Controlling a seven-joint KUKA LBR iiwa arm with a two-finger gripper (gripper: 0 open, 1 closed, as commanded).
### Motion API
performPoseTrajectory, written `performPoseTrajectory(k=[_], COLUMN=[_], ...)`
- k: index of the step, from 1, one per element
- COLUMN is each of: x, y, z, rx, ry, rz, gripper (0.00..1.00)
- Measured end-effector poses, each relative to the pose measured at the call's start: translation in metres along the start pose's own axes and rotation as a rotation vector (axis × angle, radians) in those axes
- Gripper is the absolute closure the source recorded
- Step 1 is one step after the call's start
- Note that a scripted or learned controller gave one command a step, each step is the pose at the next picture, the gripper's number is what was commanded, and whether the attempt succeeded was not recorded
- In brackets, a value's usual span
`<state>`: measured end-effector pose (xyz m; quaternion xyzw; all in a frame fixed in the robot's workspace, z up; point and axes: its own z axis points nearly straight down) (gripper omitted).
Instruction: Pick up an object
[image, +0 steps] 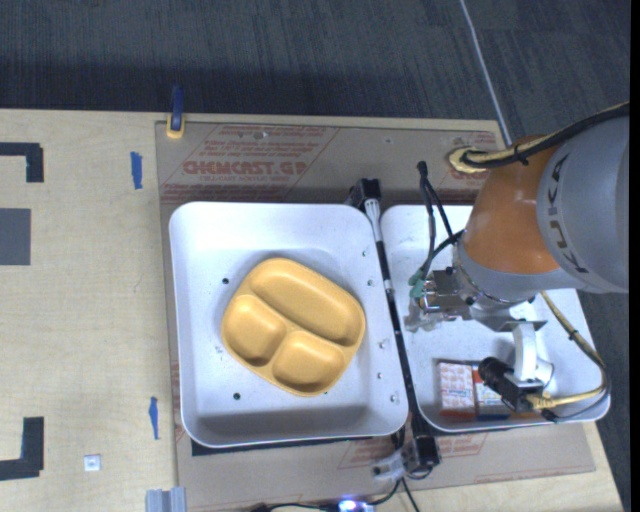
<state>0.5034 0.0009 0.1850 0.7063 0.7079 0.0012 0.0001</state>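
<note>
A yellow three-compartment tray lies upside down in the middle of the left bin. A small flat box with red and white print rests near the front edge of the right bin. My gripper hangs over the right bin's middle, under the orange-banded wrist. It is behind and a little left of the box. The arm covers much of the right bin's floor.
A black cable runs along the seam between the two bins. The bins sit on a brown board over the pale bench. White floor shows around the yellow tray on all sides.
</note>
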Motion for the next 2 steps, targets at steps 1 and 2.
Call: performPoseTrajectory(k=[1, 2], x=[-0.001, -0.085], y=[0.0, 0.009], z=[0.0, 0.0], rx=[0.001, 0.0], ry=[-0.001, -0.003], rz=[0.0, 0.002], gripper=[0.0, 0.0])
